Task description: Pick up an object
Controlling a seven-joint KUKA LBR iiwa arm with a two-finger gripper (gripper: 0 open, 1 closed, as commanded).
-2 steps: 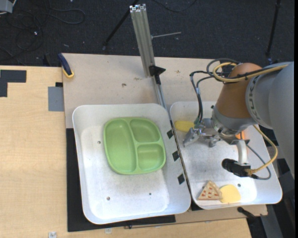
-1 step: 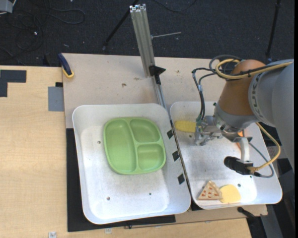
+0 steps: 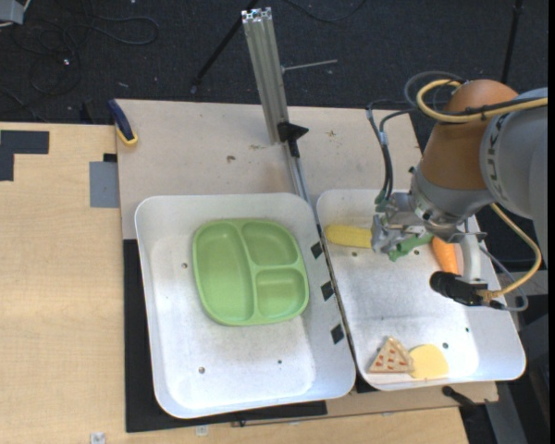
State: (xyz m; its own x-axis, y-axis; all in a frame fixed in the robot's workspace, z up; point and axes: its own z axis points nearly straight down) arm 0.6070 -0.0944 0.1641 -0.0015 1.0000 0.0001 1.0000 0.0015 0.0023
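Gripper [image 3: 395,240] low in right white bin [image 3: 499,359], yellow corn-like piece [image 3: 349,238] at its nine o'clock; pincer state: cannot tell. Centre over piece before closing.

a green divided tray [image 3: 251,272] lies in the left white bin [image 3: 166,359].

Green tray [image 3: 251,272], white bins [image 3: 166,359], orange carrot [image 3: 445,253]

Across the top of the frame I see a dark floor [image 3: 120,26] with loose black cables [image 3: 55,58]. At the left lies a light wooden tabletop [image 3: 46,294]. A beige board [image 3: 203,146] in the upper middle carries a tilted aluminium post [image 3: 266,77].
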